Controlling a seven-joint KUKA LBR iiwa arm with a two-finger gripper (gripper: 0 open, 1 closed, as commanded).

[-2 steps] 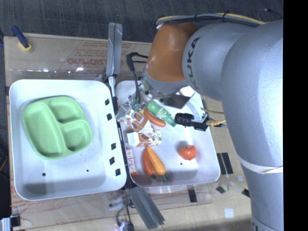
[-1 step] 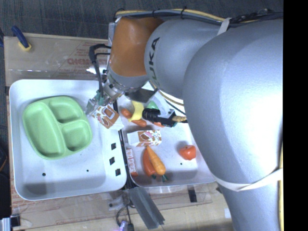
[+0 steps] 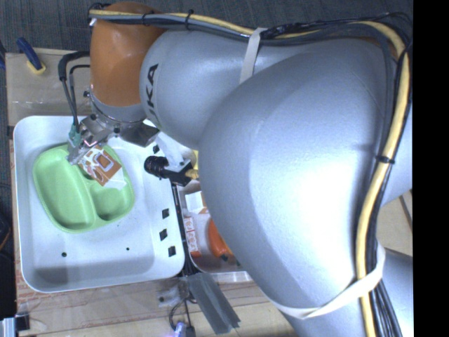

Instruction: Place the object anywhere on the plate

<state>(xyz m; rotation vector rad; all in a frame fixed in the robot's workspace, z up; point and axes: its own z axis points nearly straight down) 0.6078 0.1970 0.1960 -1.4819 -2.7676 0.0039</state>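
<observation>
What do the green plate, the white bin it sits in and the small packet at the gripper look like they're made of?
Green plate: likely moulded plastic, smooth and softly matte, with rounded divided compartments.
White bin: probably plastic or enamelled metal, with a smooth, lightly glossy surface and rounded corners.
Packet: seems a printed film or foil wrapper, crinkled and shiny, lying over the plate's rim beneath the gripper.

Two white bins (image 3: pixel 42 272) on a wooden bench (image 3: pixel 42 69), blue-handled tool (image 3: pixel 29 53) at its far left corner

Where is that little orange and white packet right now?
The packet sits over the upper right part of the green plate in the left bin, just under the claw.
</observation>
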